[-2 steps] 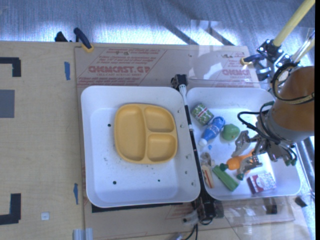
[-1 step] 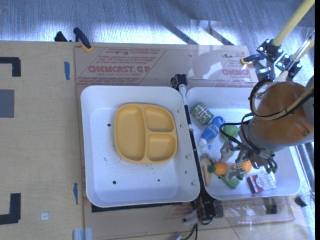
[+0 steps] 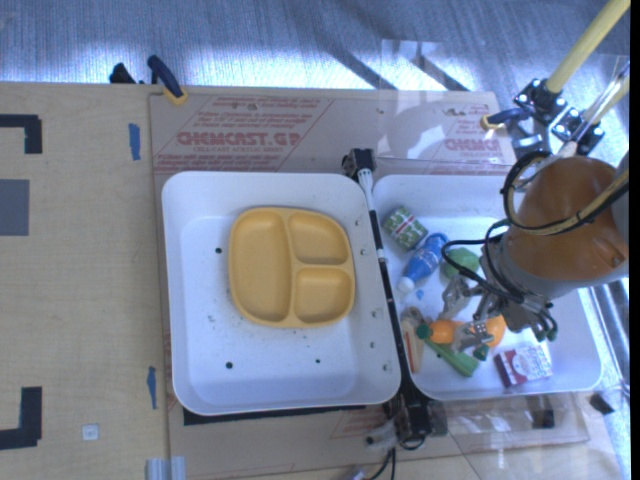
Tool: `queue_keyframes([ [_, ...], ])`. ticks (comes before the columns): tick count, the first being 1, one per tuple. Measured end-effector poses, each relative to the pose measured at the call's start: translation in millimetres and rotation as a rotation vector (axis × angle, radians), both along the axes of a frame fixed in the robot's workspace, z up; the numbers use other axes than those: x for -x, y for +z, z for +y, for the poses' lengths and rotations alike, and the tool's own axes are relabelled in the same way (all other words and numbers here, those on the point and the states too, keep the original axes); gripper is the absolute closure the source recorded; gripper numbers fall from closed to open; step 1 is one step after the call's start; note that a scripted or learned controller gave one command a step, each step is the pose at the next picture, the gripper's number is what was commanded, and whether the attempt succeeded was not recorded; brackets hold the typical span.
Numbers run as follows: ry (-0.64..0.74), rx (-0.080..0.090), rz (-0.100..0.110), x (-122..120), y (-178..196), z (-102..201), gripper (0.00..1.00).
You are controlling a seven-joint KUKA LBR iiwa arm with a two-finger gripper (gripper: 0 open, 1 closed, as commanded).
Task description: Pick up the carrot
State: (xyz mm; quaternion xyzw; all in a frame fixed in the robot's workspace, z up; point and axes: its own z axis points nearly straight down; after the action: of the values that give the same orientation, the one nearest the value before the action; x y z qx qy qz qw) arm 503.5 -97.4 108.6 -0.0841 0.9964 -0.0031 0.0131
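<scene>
The carrot [image 3: 439,333] lies in the right bin [image 3: 580,373], near its front left. It is orange, and a green piece [image 3: 458,360] runs off toward the front beside it. My gripper [image 3: 470,318] hangs low right over the carrot's right end, and its dark metal parts cover that end. The orange wrist band [image 3: 565,218] sits above and to the right of it. More orange shows at the gripper's right side, but I cannot make out whether it is part of the carrot.
The right bin also holds a green can [image 3: 405,226], a blue and white bottle [image 3: 424,261], a green item [image 3: 463,260] and a red and white packet [image 3: 526,365]. A yellow divided plate [image 3: 292,266] lies in the left bin [image 3: 190,368].
</scene>
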Motion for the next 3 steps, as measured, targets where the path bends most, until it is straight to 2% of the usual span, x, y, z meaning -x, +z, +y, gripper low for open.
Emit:
queue_keyframes([
  [1,0.000,0.000,0.002,0,-1,0,0.00],
  [2,0.024,-0.002,0.001,9,-14,1,0.00],
  [3,0.025,-0.001,-0.001,9,-3,2,1.00],
])
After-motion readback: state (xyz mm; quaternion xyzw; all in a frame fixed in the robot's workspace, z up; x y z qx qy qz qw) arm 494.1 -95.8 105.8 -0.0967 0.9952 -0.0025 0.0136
